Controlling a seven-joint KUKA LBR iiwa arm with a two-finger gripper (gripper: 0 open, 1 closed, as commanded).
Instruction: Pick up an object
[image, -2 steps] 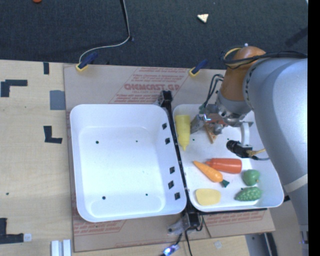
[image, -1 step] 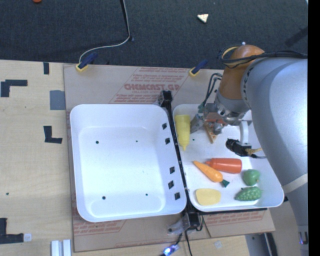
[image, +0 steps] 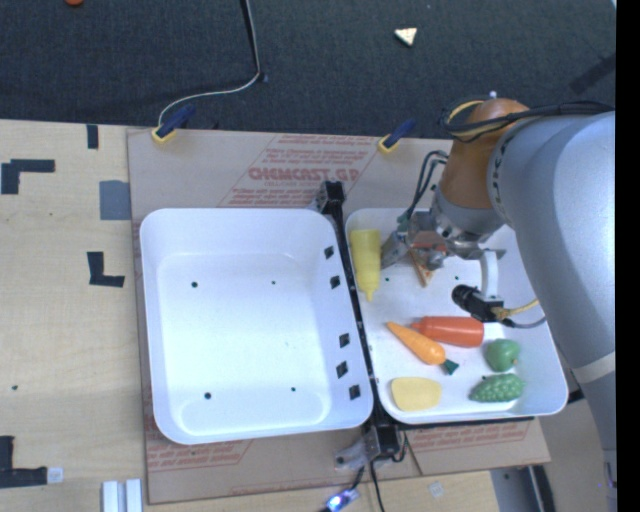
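One corn cob (image: 365, 262) beside fingers (image: 398, 250)

Grey arm (image: 565, 230), orange wrist band (image: 478, 150), black cables

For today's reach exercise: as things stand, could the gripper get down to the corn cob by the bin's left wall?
Probably yes. The gripper hovers just right of the corn, nothing lies between them, and the cob's top is uncovered; the bin wall beside it may crowd one finger.

Two white bins, left (image: 170, 330) and right (image: 545, 400), on the counter; the right holds one corn cob (image: 365, 262), carrot (image: 417, 342), red pepper (image: 450, 329), yellow piece (image: 414, 393) and, seemingly, two green vegetables (image: 501, 353) (image: 497, 388).
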